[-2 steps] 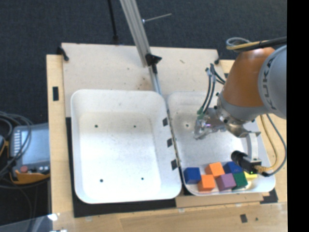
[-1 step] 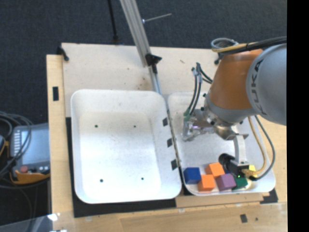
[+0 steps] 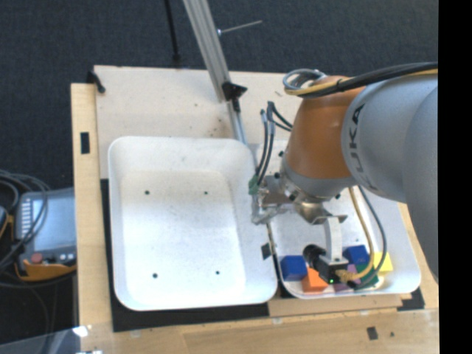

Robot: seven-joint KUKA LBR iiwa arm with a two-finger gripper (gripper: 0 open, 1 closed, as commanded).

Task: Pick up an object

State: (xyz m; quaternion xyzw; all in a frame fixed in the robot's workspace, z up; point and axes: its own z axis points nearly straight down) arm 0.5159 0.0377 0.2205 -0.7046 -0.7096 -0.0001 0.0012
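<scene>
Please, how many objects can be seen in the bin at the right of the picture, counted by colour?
Blue blocks: 2
Orange block: 1
Yellow block: 1
Total: 4 seen in the right bin; the arm hides part of it.

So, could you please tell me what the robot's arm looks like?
The arm is a thick, rounded grey tube with dark lettering, ending in an orange band above a silvery wrist. Dark and green cables run alongside it.
</scene>
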